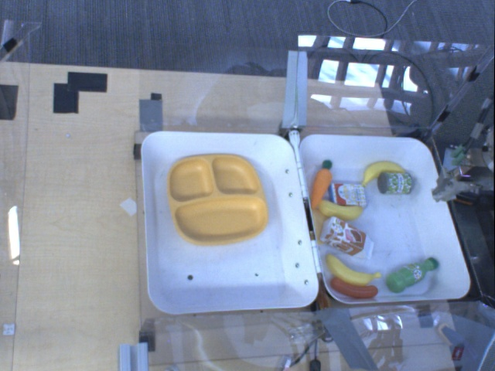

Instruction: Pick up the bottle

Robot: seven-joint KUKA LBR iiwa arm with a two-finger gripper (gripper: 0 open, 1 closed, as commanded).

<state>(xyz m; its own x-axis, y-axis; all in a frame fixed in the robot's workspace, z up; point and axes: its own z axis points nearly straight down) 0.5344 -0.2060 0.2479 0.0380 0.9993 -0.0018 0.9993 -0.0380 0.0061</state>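
Bottle (410, 275): green, with a green cap. Lies on its side in the near right corner of the right bin (441, 230), cap end pointing up and right, close to the bin's near rim.

Starting at the left: left bin (155, 230), holding a yellow compartment tray (219, 198) and nothing of use to the task. Across the divider, in the right bin: a carrot (321, 185) against the left wall, a small juice box (352, 195) just beside it, a banana (340, 210) under that, then a brown-and-white carton (343, 236). Nearer the front, a second banana (352, 270) with a red sausage (354, 290) touching it. Further right and back, a third banana (381, 170) curling over a green can (395, 182). Then the bottle, a clear gap between it and the sausage, well apart from the can.

At the far right edge, what looks like the gripper (452, 185), hanging near the bin's right rim, level with the can and well short of the bottle. Wide or narrow: cannot tell. Carries nothing visible.

Likely a light toy in smooth plastic, stiff but round, so prone to roll or squirt out of a pinch. Best taken across the broad middle of the body, closing square to the long axis, not at the narrow cap end. Worth minding the near rim on the way down.
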